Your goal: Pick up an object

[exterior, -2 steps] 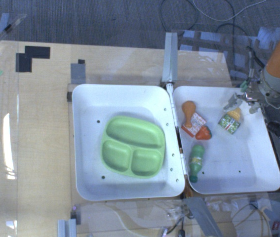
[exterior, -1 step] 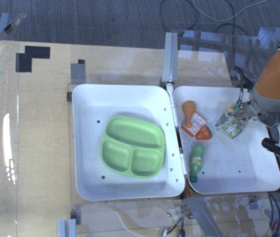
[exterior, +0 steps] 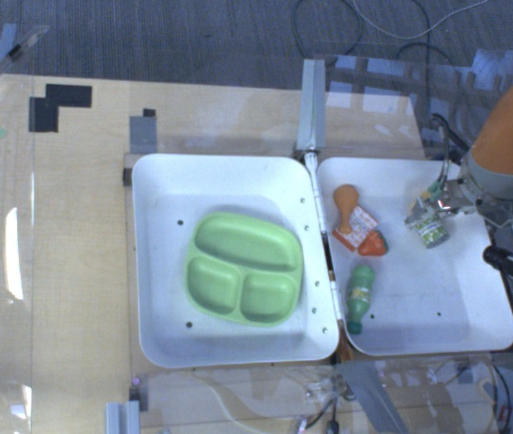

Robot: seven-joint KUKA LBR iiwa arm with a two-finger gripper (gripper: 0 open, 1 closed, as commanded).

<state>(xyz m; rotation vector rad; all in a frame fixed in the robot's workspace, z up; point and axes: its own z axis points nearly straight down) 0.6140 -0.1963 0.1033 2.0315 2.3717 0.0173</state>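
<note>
A green bottle (exterior: 358,297) lies tilted in the right bin (exterior: 437,328), below and left of the gripper (exterior: 432,213). Whether the gripper holds the small green-and-clear packet (exterior: 432,231) beneath it, I cannot tell. An orange-and-brown toy (exterior: 356,222) lies to its left. The left bin (exterior: 152,269), farther left, holds a green divided tray (exterior: 243,267).

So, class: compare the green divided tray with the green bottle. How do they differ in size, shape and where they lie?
The green divided tray is far larger than the green bottle. The tray is broad and flat with three compartments; the bottle is slim and elongated, lying on its side. The tray sits in the left bin; the bottle lies in the right bin, near the divider. Both are green and rest untouched.
</note>
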